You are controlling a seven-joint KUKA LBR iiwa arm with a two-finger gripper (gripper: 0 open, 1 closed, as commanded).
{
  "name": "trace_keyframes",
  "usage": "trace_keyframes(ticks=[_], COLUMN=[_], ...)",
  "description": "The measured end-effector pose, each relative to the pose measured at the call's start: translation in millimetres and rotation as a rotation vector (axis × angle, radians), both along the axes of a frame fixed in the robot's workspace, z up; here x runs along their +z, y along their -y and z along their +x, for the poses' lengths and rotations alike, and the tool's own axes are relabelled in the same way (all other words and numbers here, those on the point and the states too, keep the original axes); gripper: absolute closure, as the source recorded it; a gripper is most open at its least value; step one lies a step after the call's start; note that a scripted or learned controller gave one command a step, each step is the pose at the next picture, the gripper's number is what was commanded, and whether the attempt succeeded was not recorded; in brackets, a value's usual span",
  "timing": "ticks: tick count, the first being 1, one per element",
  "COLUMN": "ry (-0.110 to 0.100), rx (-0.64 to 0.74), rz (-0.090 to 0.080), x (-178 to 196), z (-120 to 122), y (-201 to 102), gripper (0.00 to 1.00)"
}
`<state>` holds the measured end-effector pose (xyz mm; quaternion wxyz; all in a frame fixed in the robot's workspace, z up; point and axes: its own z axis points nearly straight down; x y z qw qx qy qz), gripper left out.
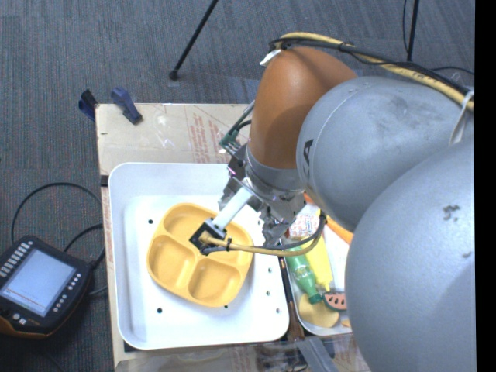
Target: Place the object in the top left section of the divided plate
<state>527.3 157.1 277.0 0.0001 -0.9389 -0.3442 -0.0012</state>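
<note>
the arm [372, 169] reaches in from the right and bends down over the seam between the two bins, so the gripper [273, 227] hangs just past the right edge of the yellow divided plate [177, 258]. the wrist hides its tips, so i cannot tell whether it is wide, narrow or carrying anything.

the plate lies flat in the left bin [124, 208], turned at a slant. its upper-left section, near the bin's back corner, shows bare yellow, so the placing looks not yet done.

the object is most likely one of the toys in the right bin [310, 330]. a green bottle [306, 273] lies lengthwise there, with a watermelon slice [335, 301] just beside its lower end. other pieces are half hidden under the arm. which one is meant i cannot say.

with the gripper between bins, this reads as either the start of a reach or a carry toward the plate. either way, the target section is across the plate from the gripper, so the arm must cross the plate to reach it.
</note>
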Motion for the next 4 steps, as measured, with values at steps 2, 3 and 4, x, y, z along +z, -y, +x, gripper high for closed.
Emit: trace_keyframes(ticks=[2, 3, 4], ry=[0.008, 0.008, 0.008], rx=[0.133, 0.132, 0.132], rz=[0.001, 0.002, 0.002], x=[-186.3, -186.3, -186.4], z=[-36.0, -36.0, -36.1], y=[-67.7, -67.5, -67.4], gripper=[0.0, 0.0, 0.0])
